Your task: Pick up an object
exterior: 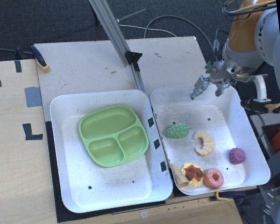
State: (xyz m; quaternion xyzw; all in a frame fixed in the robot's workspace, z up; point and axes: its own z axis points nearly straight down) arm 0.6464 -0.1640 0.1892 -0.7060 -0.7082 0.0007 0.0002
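Arm (251,29) enters from 3 o'clock, orange band at the frame's upper right, wrist angled down toward the right bin (247,121). Gripper (209,88) hangs over that bin's far rim, at about 1 o'clock from the bin's centre; its two fingers stand apart with nothing between them. Right bin contents, all well clear of the gripper: green leafy toy (176,130) near the bin's centre-left; pale croissant (204,142) just beside it at 4 o'clock; purple ball (237,155) toward the near right corner; pizza slice (189,174) and pink frosted donut (213,178) lying just beside each other along the near edge at 6 o'clock, contact between them not certain. Left bin (65,143) holds a green divided tray (113,134), flat, three compartments, turned slightly askew. A grey metal pole (112,26) runs from 12 o'clock down to the seam between the bins.
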